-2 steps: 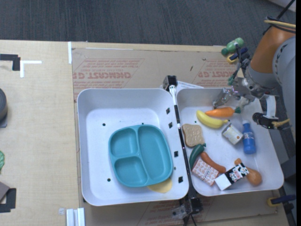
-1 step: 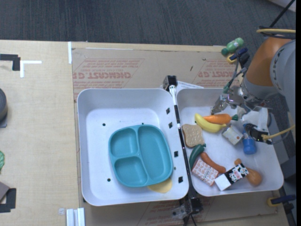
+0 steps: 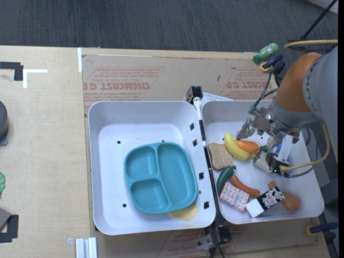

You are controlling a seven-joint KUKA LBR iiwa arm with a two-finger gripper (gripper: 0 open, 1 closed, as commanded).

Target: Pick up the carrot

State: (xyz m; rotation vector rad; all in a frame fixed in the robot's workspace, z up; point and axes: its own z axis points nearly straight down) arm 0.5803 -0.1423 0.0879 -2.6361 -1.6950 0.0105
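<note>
- Here, lying in the right shallow white bin (image 3: 317,195): small orange plastic carrot (image 3: 248,145), touching the yellow plastic banana (image 3: 237,147).
- Hovering right at the carrot: gripper (image 3: 259,138), open or closed impossible to tell.
- Crowding nearby: bread slice (image 3: 220,155), green pepper (image 3: 224,174), sausage (image 3: 244,185).

Red lettering shows on the brown cardboard sheet (image 3: 161,79) under the bins, in the upper middle of the frame; it is upside down and mirrored, seemingly reading "CHEMCAST GP". A small red-and-white carton (image 3: 234,196) at the lower right bears print too small to read
</note>
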